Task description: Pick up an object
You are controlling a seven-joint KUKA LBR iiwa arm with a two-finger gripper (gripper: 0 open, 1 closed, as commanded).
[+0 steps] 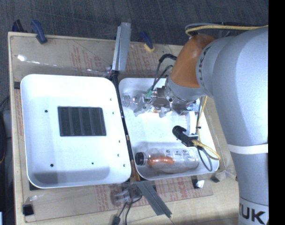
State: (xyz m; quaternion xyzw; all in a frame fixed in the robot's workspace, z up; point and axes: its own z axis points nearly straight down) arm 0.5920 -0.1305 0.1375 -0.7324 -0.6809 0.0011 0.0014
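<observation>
Two shallow white bins stand side by side on the wooden bench (62, 205). The left bin (43, 97) has a dark ribbed panel (81, 121) in the middle of its floor.

The arm (236, 78) comes in from the right side and bends down over the right bin (149, 132). Its orange band (189, 64) is above the far part of this bin. The gripper (141, 103) is low in the far half of the right bin and points toward the left, near the wall next to the left bin. Its metal parts are shiny and mix with the white floor behind them. For this reason I cannot tell how far the gripper is open, and I cannot tell if it has hold of anything.

The thing to pick is a clear plastic bottle (173, 157). It lies on its side in the near part of the right bin, along the near wall. Its black cap (140, 159) points to the left, toward the near left corner of the bin. Something orange (160, 161) is seen through its clear side. The bottle is well apart from the gripper, with bare white floor between them.

A grey bar (121, 46) rises at the far edge of the bench, just at the gap between the two bins. Several blue clamps (39, 32) sit on that same far edge.
</observation>
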